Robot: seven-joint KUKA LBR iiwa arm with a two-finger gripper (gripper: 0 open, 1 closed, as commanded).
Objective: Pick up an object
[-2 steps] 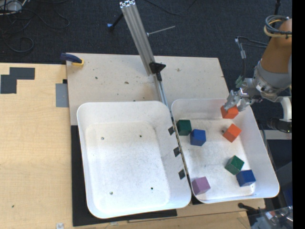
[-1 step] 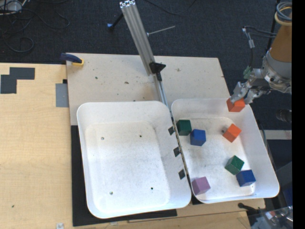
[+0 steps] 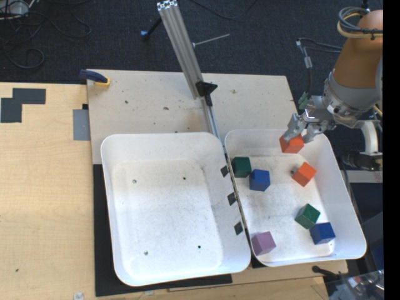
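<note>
My fingers point(image 3: 295, 132) pinched a small red-orange cube point(image 3: 291, 144), lifted over the right white bin's point(image 3: 350, 230) far edge. An orange cube point(image 3: 304, 174) lay just below them.

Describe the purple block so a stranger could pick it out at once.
Look in the right-hand white bin, at the corner nearest the camera, beside the divide with the other bin. The purple block lies there, the only purple one, apart from the green and blue blocks.

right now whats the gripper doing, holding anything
Gripper: shut on the red-orange block, held at the far rim of the right bin.
</note>
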